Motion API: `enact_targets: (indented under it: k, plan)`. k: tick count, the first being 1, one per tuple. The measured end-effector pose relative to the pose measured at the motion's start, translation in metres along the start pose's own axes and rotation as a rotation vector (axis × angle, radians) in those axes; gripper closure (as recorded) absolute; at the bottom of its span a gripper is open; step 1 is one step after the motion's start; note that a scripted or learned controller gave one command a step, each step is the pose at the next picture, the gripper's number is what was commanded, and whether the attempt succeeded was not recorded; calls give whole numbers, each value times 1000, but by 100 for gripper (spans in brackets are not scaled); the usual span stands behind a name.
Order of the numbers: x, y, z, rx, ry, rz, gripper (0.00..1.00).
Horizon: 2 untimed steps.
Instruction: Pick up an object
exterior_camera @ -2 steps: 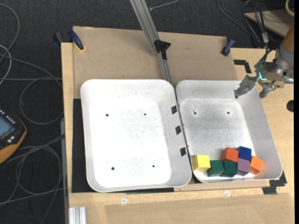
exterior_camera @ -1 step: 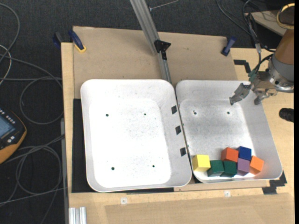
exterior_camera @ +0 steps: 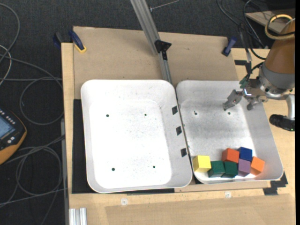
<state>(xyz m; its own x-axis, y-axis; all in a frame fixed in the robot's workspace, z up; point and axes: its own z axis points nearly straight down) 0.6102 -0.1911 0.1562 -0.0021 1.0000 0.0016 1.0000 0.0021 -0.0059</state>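
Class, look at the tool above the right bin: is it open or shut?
Open. The tool hangs above the right bin with its two fingers splayed apart, nothing between them.

A dark grey carpeted floor (exterior_camera: 33, 13) surrounds the pale wooden bench top (exterior_camera: 122, 50), with thin black cables (exterior_camera: 28, 93) looping across it on the left. A slanted grey metal rail (exterior_camera: 147, 25) crosses the far side, and blue clamps (exterior_camera: 77, 41) grip the bench's far corners.

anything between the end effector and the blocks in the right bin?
Nothing visible. The end effector hangs over the far part of the right bin; the blocks, yellow block nearest the divider, cluster at the near edge, with bare bin floor between.
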Motion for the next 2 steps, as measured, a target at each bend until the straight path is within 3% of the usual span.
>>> enact_targets:
  k: [1,2]
  plan:
    - [1,-1,53,1,0,2,0]
    - [1,2,38,-8,-1,1,100]
